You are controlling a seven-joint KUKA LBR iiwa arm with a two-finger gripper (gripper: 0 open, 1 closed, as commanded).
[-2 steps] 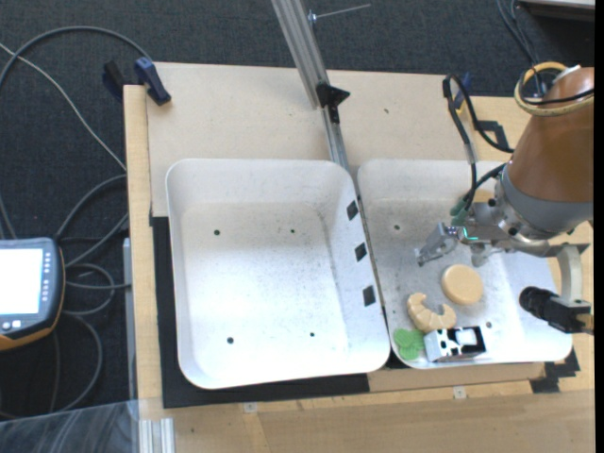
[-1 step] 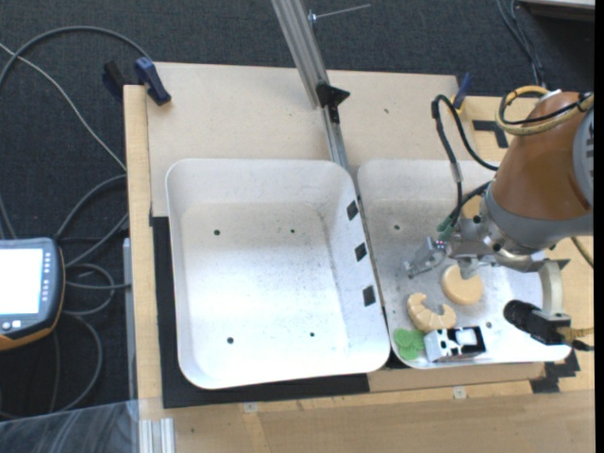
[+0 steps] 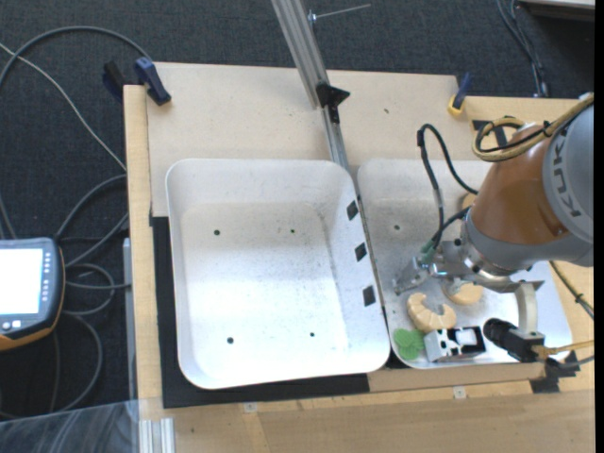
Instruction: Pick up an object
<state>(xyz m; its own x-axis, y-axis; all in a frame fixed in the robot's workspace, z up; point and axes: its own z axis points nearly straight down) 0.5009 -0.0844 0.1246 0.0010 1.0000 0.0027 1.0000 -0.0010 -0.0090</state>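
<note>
The arm reaches in from the right over the right bin (image 3: 396, 196). Its gripper (image 3: 422, 274) hangs low near the bin's front left part. Just below the gripper lies a pale yellow rounded object (image 3: 426, 312). A second tan piece (image 3: 465, 294) sits to its right, partly under the wrist. A green object (image 3: 407, 343) rests in the front left corner, beside a small black and white item (image 3: 454, 342). Another tan object (image 3: 469, 202) peeks out behind the arm, farther back.
The left bin (image 3: 189, 196) stands beside the right one, and a slanted metal rail (image 3: 300, 45) runs down to the divide between them. Blue clamps (image 3: 151, 78) hold the bench's back edge. Cables trail from the wrist over the right bin.
</note>
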